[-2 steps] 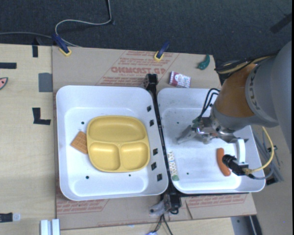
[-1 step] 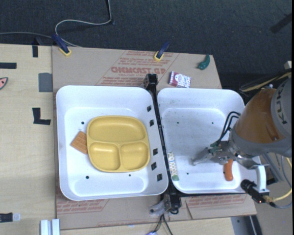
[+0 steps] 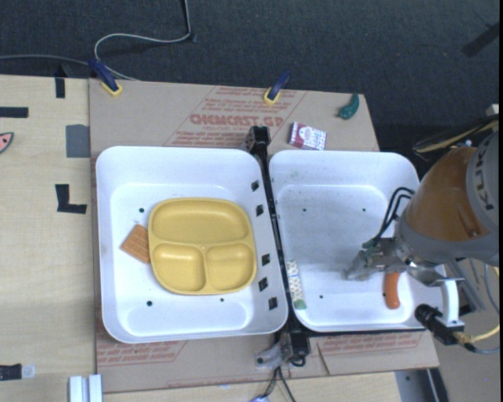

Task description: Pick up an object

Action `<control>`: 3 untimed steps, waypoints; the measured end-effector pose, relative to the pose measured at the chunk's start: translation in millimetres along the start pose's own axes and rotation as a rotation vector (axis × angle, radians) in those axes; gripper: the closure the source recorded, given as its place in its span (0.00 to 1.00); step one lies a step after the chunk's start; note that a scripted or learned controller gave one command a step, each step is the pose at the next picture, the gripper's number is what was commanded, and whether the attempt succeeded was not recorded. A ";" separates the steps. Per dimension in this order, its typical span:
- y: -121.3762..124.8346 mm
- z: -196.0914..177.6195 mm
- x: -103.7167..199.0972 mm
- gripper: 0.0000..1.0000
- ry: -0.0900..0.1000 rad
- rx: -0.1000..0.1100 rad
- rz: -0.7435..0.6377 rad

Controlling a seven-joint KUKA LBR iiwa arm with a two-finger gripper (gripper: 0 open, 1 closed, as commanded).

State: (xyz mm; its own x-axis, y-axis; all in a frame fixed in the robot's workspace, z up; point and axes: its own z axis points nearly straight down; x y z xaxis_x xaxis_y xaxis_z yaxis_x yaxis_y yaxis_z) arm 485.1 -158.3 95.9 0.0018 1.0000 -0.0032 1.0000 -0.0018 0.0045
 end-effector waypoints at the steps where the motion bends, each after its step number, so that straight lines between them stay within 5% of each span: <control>1: -0.1 0.1 0.1 0.00 0.000 0.000 0.000; 2: -0.8 9.8 0.7 0.00 0.001 0.002 -0.001; 3: 0.0 -0.1 0.3 1.00 0.000 0.001 0.000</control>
State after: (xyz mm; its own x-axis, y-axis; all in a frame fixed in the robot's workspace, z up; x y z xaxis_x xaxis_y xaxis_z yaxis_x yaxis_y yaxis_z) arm 485.1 -158.0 96.0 0.0018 1.0000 -0.0028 1.0000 -0.0018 0.0038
